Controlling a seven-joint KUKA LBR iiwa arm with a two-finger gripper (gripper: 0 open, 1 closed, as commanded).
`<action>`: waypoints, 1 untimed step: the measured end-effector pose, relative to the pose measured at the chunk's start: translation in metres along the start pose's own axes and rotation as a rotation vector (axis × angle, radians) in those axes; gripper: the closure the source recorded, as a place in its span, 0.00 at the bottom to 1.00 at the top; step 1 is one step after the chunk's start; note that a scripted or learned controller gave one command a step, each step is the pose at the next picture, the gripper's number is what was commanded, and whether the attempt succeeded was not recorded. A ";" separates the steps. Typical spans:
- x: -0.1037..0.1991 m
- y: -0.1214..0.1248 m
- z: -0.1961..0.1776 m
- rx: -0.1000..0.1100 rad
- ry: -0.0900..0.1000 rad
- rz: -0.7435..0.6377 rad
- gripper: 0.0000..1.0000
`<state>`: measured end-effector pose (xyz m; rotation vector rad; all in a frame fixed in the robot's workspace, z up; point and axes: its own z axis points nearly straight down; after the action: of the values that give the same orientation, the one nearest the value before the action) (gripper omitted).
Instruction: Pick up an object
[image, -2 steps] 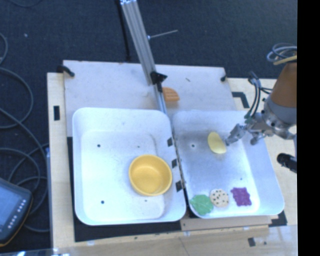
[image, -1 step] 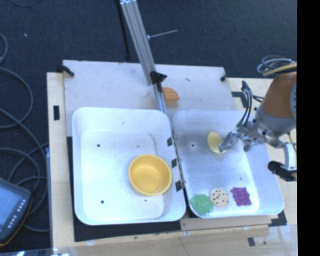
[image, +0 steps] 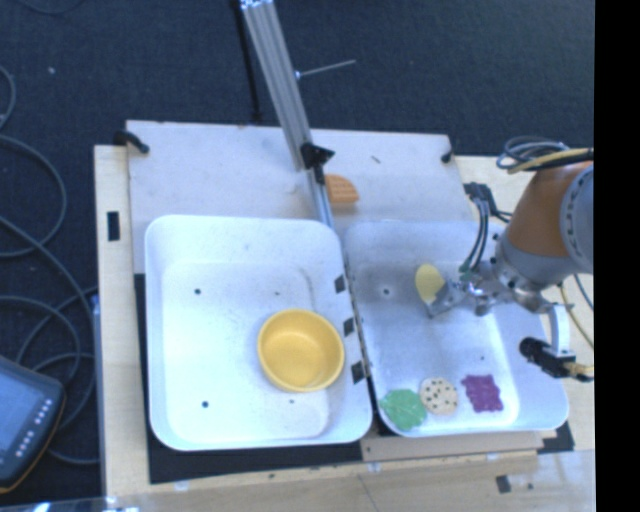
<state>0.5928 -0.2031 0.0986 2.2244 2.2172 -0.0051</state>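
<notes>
Bins sit side by side on the bench (image: 230, 165): the left bin (image: 200, 260) holds a yellow bowl (image: 300, 350), and the right bin (image: 400, 270) has the grey and orange arm (image: 545, 225) reaching over it from the right. The gripper (image: 450, 298) hangs low in the right bin, just beside a small yellow thing (image: 429, 282), but I cannot tell if it is pinching it or how its tips stand. Near the front edge of the right bin lie a green thing (image: 403, 408), a round spotted cookie (image: 438, 396) and a purple thing (image: 484, 392) in a row, well apart from the gripper.
</notes>
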 end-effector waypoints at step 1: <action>-0.001 0.002 -0.014 -0.007 0.000 0.003 1.00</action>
<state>0.5946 -0.2038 0.1127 2.2243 2.2107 0.0028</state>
